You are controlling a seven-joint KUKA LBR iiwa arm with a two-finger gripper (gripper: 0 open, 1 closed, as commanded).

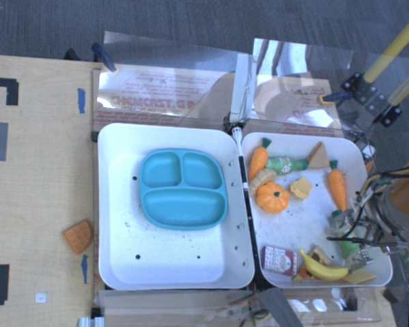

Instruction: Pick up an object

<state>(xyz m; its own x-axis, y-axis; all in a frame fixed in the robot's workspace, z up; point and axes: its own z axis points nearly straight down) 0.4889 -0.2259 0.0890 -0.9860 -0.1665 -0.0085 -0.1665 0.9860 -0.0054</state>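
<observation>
Pincer, grip state unclear, sits low in the right bin beside banana and carrot.

We've got a light wooden bench here, with black square outlines and a grey patch along its left side and a couple of bits of blue tape. Two shallow white bins sit side by side on it, touching in the middle: the left bin and the right bin. A small waffle-looking brown square lies straight on the wood, just beside the left bin's lower left corner.
</observation>
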